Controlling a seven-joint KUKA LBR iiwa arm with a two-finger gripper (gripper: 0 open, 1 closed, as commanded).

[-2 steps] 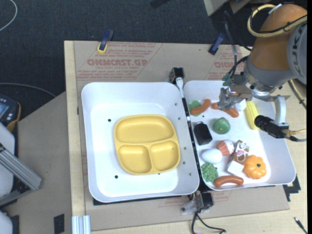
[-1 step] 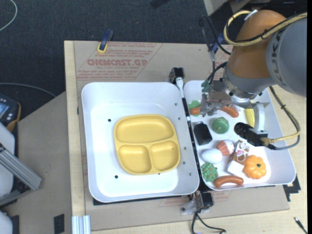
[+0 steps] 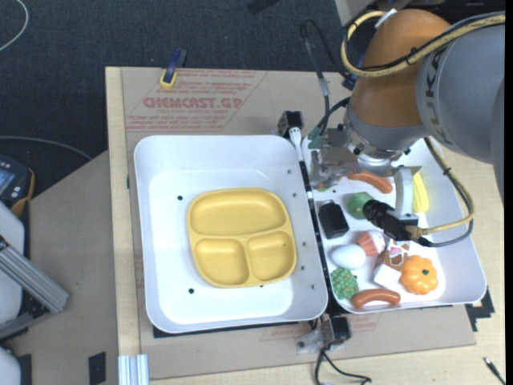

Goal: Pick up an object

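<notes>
Can't tell what the claw point(image 3: 330, 167) is doing; we'd pinch the light, hard, slick plastic egg point(image 3: 348, 257) across its middle.

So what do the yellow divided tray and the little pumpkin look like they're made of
The yellow tray looks like moulded plastic with a matte finish: one even colour, soft rounded compartment walls. The pumpkin looks like glossy toy plastic, judging by the bright highlights on its orange ribs, though rubber or foam can't be ruled out.
</notes>
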